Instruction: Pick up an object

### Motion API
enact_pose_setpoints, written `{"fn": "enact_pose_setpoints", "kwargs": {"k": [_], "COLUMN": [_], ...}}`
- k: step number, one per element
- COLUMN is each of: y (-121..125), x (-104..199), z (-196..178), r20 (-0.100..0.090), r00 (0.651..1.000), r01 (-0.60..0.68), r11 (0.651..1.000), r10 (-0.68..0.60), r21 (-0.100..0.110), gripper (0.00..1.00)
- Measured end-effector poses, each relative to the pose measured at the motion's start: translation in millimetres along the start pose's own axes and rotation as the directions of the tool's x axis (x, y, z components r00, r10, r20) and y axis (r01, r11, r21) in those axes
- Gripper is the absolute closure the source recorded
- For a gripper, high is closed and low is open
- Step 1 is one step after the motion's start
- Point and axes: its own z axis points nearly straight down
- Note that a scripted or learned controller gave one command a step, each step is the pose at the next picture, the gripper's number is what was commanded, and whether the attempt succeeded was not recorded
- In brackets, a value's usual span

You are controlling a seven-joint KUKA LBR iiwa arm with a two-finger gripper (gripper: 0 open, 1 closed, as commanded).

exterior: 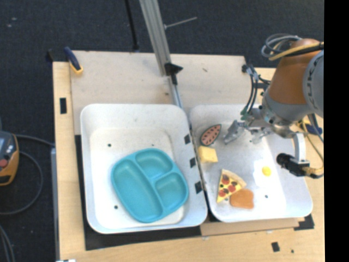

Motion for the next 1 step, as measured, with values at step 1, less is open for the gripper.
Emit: {"fn": "enact_pose_setpoints", "kwargs": {"k": [1], "y": [-1.7], "x": [-4.1], "z": [63.0], "r20": [-0.001], "r00": [1.0], "r01": [-0.001], "r11": [1.0], "r10": [0.001], "r21": [0.002], "gripper": [0.0]}}
